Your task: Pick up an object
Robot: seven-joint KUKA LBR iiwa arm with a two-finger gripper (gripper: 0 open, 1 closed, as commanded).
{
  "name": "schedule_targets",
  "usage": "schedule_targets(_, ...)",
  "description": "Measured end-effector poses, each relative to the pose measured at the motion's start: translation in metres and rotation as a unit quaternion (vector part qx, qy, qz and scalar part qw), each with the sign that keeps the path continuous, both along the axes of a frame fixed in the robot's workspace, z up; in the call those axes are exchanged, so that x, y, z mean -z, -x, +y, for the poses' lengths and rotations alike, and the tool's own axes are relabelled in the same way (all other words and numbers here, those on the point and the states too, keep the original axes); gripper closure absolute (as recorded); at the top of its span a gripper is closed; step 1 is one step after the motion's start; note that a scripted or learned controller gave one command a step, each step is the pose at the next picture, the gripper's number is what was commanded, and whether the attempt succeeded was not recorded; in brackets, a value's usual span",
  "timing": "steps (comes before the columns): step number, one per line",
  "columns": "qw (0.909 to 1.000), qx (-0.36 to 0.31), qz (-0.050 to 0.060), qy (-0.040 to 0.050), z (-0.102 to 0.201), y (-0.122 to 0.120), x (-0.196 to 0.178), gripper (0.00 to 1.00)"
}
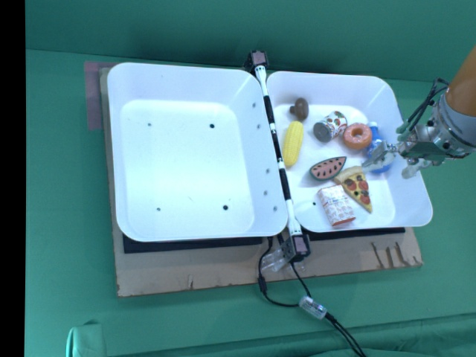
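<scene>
Crowding risk: the blue object [381, 157] at the right of the frame lies just beside the doughnut [358, 135] and near the pizza slice [358, 187], so a descent slightly off could nudge a neighbour instead of closing on one piece, in my judgement.
Rim risk: the pincer [392, 158] hangs close to the right bin [416, 207] wall at the right edge; a grasp there could catch the rim or push the toy against it.
Slip risk: the toys look smooth and small, so a shallow bite may let one slide out.
Pincer state: I cannot tell how it stands, nor whether anything is between its tips.
Likely target: the blue object, partly hidden under the pincer, bright blue with a white patch; shape unclear.
Target place: right side of the right bin, right of the doughnut, above the pizza slice.
Other choices: corn cob [293, 143], watermelon slice [328, 168], red-and-white packet [337, 204], lying apart at centre frame.
</scene>
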State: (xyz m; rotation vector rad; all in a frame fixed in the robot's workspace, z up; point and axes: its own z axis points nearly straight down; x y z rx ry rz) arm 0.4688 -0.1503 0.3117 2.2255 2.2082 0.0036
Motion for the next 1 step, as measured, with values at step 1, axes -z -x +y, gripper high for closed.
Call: schedule_targets(1,1.0000,0.000,-0.003,0.0023,-0.0253,0.0006,-0.0200,0.00)
